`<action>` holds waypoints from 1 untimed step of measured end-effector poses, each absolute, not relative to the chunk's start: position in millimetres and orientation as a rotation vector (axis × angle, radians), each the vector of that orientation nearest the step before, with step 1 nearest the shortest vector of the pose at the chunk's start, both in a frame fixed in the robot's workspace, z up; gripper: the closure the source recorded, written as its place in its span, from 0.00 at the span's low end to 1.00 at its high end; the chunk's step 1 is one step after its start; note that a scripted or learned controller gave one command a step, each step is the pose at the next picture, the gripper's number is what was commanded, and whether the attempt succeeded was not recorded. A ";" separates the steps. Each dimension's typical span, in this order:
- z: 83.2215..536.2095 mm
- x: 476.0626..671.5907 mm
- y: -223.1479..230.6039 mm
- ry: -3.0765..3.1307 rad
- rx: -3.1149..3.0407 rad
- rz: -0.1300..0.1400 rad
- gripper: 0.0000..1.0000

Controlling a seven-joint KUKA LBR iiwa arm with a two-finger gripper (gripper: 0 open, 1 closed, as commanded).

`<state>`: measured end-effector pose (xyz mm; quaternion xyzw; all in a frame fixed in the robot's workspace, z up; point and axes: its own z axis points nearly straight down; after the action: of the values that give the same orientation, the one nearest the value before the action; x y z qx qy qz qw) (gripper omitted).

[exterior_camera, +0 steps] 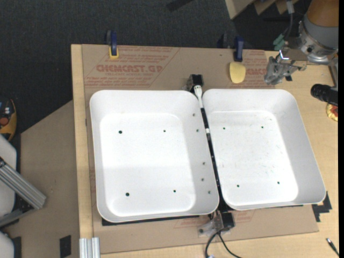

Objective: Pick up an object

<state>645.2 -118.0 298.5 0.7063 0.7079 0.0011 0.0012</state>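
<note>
- Yellow object point(237, 72) on board point(161, 69), upper centre-right, above right bin point(301, 144).
- Gripper point(277, 75) upper right, just right of object, apart from it.
- Finger state: cannot tell; nothing seen held.

Gripper point(277, 69) hangs over the counter point(161, 63) behind the right bin point(301, 138), near a small yellow object point(237, 72)
</note>
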 end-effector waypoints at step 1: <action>302.6 666.1 -4.8 2.233 2.207 0.008 1.00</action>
<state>666.1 -4.8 302.6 0.7030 0.7112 0.0026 0.0008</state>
